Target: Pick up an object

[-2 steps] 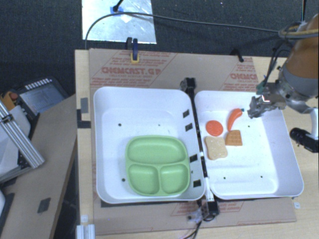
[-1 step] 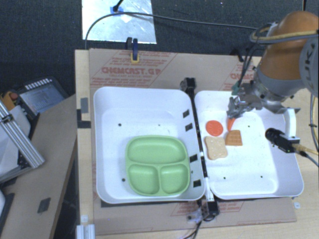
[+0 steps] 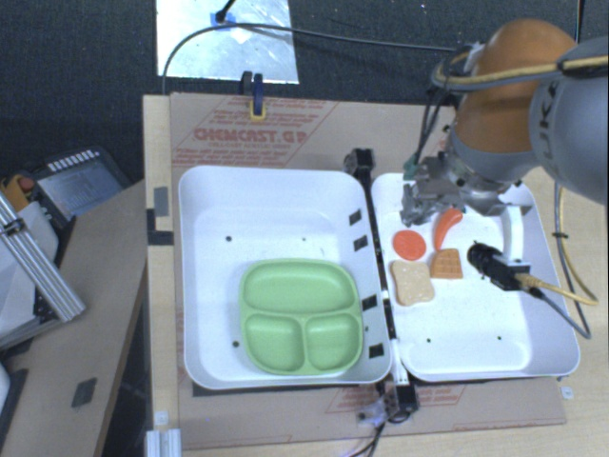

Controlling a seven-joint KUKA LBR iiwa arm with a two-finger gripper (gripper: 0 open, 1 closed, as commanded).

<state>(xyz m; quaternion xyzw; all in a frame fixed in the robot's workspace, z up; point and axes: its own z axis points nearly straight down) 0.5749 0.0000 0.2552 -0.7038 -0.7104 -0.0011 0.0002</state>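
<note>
In the right bin (image 3: 476, 350) lie several toy foods. A round red slice (image 3: 410, 246) sits near the bin's left wall, and an orange-red carrot-like piece (image 3: 447, 225) lies tilted to its right. Below these rest a tan bread slice (image 3: 412, 282) and a small brown waffle square (image 3: 446, 264). My gripper (image 3: 415, 209) hangs low over the bin's far left part, just above the red slice and left of the carrot-like piece. Nothing shows in its grasp. The arm's grey and orange wrist (image 3: 504, 84) covers the bin's far right corner.
The left bin (image 3: 209, 208) holds a green divided plate (image 3: 300, 314) in its near half. A black divider strip (image 3: 371, 246) runs between the bins. Bare floor spreads across the near right part of the right bin.
</note>
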